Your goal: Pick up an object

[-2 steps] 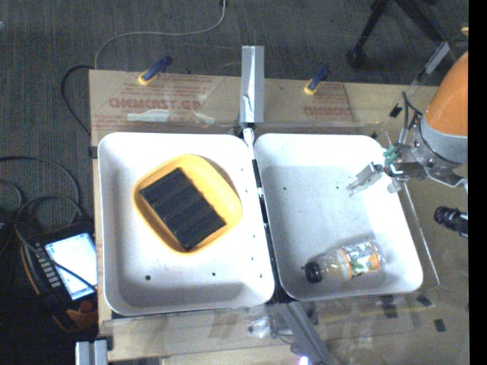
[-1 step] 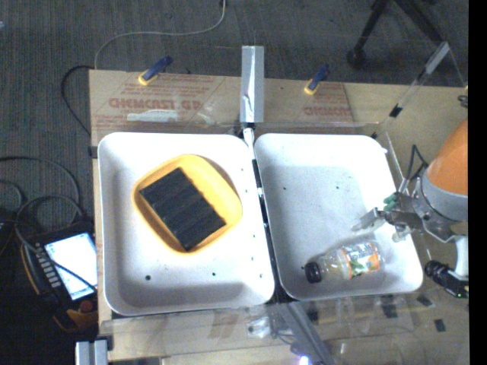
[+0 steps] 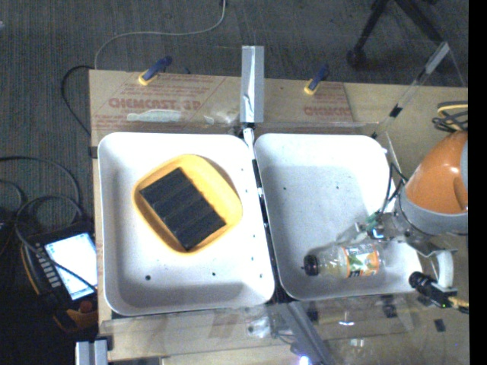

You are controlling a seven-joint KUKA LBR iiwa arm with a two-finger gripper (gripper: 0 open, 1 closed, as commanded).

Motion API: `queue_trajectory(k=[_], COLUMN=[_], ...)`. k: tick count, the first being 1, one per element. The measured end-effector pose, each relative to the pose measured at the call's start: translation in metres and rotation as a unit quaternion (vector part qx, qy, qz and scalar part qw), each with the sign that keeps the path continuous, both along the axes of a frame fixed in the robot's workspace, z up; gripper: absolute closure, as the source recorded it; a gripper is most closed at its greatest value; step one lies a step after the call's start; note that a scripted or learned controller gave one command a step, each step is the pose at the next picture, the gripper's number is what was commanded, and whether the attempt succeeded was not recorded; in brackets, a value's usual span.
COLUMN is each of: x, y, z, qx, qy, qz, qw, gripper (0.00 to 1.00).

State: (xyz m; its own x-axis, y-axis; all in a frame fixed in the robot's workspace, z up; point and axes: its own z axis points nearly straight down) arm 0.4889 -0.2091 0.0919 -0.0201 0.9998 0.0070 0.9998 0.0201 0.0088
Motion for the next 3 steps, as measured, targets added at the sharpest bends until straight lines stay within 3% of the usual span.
queue_trajectory(k=[1,2,3], x=[0.0027,0.0026,0.0014], y=[0.0004,0.0004,-0.0028], z=[0.0106,0.0105,0.0018], qx=[-0.0011,-0.0010,-0.0001], qy=[-0.004,-0.003,-0.001], qz=[0.001,0.001,0.015], qw=[1.0000,1.0000,0.9999], gripper=[1.00,0.00,0.00])
